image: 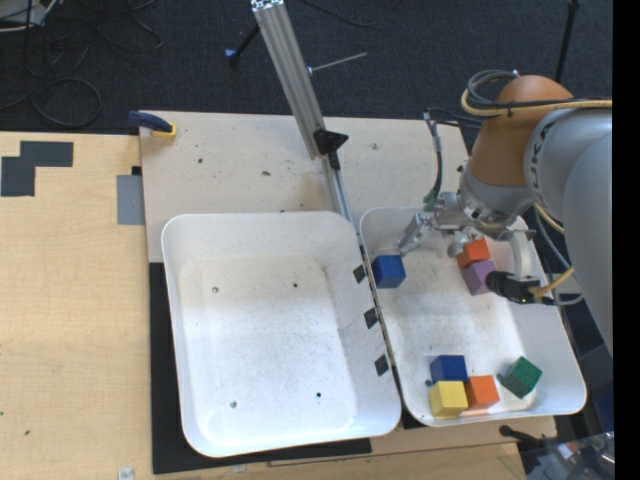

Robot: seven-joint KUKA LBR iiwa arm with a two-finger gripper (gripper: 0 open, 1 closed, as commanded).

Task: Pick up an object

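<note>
My gripper [438, 236] hangs over the back part of the right bin [560, 398], its two fingers spread open with nothing between them. One grey finger [413, 234] points down-left toward a blue cube [388, 270], which lies by the bin's left wall, just apart from that fingertip. Right of the gripper, an orange cube [474, 252] and a purple block [479, 277] lie side by side, partly under the wrist. At the front of the bin sit a second blue cube [448, 369], a yellow cube [448, 398], another orange cube [483, 392] and a green cube [521, 376].
The left bin [180, 268] stands beside the right one, with black clips [370, 317] along the shared wall. A slanted aluminium post [295, 78] rises behind the bins. A blue and yellow clamp [152, 123] lies at the bench's back left.
</note>
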